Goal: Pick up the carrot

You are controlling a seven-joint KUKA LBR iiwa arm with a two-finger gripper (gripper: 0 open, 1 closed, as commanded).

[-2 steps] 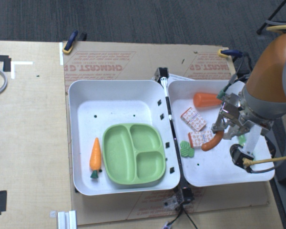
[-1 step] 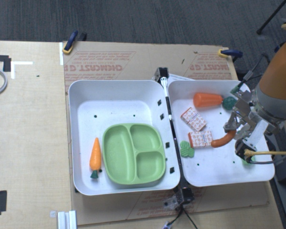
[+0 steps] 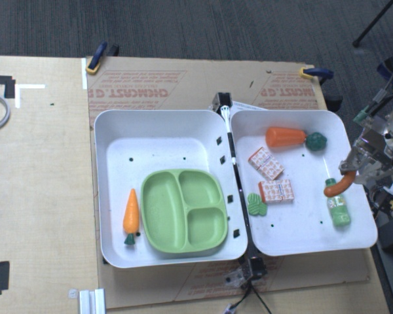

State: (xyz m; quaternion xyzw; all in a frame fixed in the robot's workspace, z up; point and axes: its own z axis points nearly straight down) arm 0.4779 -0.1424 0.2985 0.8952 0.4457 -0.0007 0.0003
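Orange marks two candidates. A small carrot (image 3: 131, 216) lies in the left bin (image 3: 111, 175), just beside the left rim of the green divided plate (image 3: 183, 209). A fatter orange piece (image 3: 286, 137) lies in the right bin (image 3: 301, 234), well to the plate's right and further back, with a dark green lump (image 3: 316, 141) at its far end. I cannot tell whether that lump belongs to it.

My judgement is that the task is at the approach step, with nothing lifted. The arm (image 3: 373, 159) hangs over the right bin's outer rim, on the far side from the plate. A curved reddish sausage (image 3: 338, 185) lies close under it, with a green bottle (image 3: 340, 211) just beside that. How the jaws stand cannot be told, nor whether they hold anything. Neither carrot-like thing is near them.

The small carrot's long axis runs almost parallel to the plate's left edge. Its green stub is at the near end and its tip points away from the camera. The fatter piece lies crosswise, slightly tilted, with its long axis pointing away from the plate.

The next move probably calls for travel toward the plate, with the jaws closing across the carrot's narrow width. For the small carrot, the gap between the plate rim and the bin wall looks tight.
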